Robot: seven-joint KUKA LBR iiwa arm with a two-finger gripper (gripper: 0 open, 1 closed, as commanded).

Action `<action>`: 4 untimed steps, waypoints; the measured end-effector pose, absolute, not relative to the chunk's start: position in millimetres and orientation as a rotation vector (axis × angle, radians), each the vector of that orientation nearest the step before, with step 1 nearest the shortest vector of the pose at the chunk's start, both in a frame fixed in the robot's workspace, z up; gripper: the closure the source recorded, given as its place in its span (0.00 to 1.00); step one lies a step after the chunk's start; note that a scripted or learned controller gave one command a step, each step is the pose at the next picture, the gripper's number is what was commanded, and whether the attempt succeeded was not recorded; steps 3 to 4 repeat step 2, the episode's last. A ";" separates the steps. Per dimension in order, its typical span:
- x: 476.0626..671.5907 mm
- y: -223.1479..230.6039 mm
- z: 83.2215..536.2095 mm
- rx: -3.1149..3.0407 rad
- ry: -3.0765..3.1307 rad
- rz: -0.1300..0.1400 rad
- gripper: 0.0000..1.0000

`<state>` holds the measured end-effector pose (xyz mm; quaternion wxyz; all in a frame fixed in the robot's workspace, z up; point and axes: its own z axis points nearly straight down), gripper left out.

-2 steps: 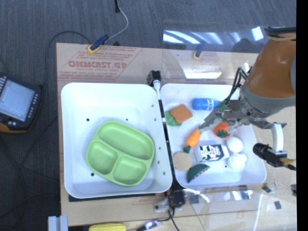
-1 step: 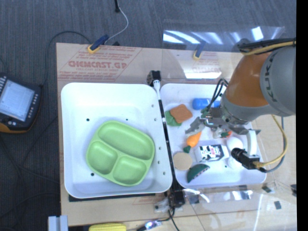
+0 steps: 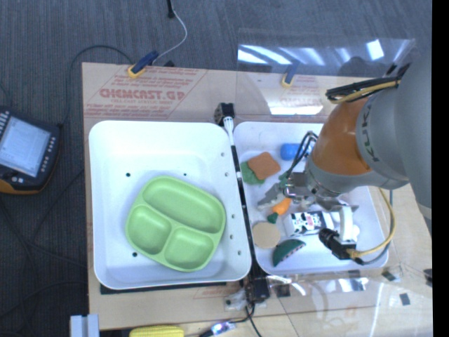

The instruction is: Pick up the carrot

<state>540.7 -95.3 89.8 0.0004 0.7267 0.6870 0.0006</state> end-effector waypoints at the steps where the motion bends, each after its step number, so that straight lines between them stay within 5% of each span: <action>1: 542.6 -95.3 97.7 2.280 2.154 0.005 1.00; 2: 510.9 -17.3 180.2 2.774 1.485 -0.015 1.00; 4: 510.9 -17.3 180.2 2.774 1.485 -0.015 1.00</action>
